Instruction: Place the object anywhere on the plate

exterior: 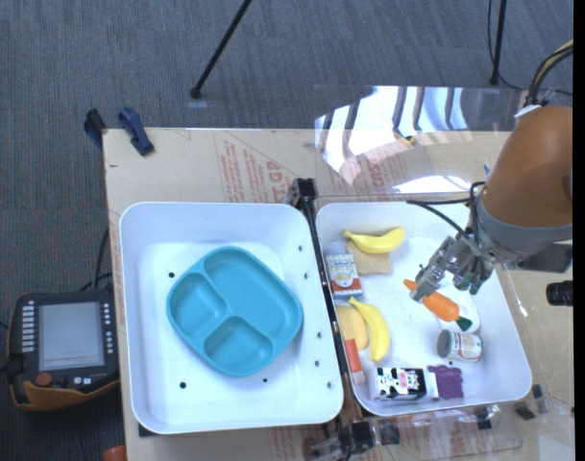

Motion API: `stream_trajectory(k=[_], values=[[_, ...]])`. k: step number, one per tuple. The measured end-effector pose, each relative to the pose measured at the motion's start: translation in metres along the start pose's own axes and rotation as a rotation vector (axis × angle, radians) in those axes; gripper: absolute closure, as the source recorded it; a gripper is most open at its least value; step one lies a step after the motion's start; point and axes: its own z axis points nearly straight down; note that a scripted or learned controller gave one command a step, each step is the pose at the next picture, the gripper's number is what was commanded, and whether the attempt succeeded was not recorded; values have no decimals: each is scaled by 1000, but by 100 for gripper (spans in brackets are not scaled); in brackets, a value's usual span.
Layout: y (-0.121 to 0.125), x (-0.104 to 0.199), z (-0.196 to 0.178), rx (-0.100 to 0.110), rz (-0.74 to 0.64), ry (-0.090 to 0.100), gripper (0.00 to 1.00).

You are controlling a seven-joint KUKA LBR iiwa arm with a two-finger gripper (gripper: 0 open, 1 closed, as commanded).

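We see the two-finger gripper (444, 284) at the frame's right, just above the small orange carrot (440, 304); we cannot tell its state. The blue three-compartment plastic plate (234, 310) sits at centre left.

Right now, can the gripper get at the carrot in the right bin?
Probably yes. The gripper hangs just above the carrot, and nothing lies over the carrot; the can sits apart, nearer the front.

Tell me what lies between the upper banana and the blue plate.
In the camera view, the black divider where both bins' rims meet lies between the upper banana and the blue plate.
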Motion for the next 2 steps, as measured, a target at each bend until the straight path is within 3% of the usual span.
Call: stream_trajectory(k=[1, 2], values=[[59, 33, -3, -2, 99, 1, 100], [104, 97, -22, -1, 132, 2, 100]])
